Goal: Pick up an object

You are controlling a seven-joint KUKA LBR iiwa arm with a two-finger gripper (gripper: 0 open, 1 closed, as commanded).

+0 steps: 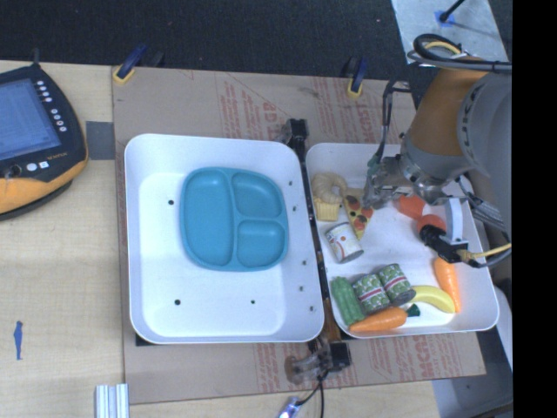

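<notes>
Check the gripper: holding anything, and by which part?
Cannot tell. The gripper is low in the right bin beside the pizza slice, and its tips are too small to read.

A pale wood counter (61, 268) fills the lower part of the frame, overlaid across the middle by a brown cardboard sheet (261, 103) held by 2 blue clamps (129, 63) along its upper edge. Dark carpeted floor (218, 11) spans the top. An orange-and-black control pendant (30, 146) rests at the upper left. A pale sheet on the floor (426, 7) sits at the upper right.
</notes>
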